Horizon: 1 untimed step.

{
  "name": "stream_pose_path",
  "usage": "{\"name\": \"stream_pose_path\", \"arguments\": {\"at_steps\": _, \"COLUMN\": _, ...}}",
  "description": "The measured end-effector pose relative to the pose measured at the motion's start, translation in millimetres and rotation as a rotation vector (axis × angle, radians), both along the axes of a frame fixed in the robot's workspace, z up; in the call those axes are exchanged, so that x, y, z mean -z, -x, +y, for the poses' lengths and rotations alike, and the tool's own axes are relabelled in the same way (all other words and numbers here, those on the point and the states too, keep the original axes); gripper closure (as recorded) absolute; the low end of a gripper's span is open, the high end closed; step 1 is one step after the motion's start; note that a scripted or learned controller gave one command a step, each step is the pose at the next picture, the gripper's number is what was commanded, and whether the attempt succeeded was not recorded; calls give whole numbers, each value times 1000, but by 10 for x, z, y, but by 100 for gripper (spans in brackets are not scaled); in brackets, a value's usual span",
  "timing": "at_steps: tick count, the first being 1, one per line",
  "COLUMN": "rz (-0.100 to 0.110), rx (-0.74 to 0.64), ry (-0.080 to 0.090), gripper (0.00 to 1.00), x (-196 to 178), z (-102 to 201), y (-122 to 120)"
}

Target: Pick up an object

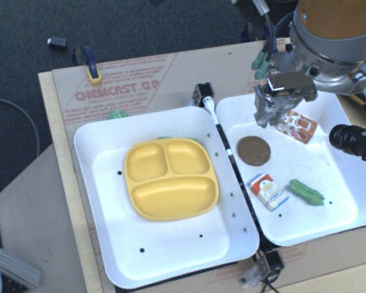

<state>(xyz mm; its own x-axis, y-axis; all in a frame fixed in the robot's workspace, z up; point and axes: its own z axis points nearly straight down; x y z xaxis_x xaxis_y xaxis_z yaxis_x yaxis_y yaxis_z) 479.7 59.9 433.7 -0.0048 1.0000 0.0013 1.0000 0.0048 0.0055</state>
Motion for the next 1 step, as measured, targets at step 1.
{"name": "stream_pose_path", "arguments": {"at_steps": 1, "rz": 9, "rx": 6, "ry": 2, "gripper": 100, "x": 269, "z": -88, "y": 5}}
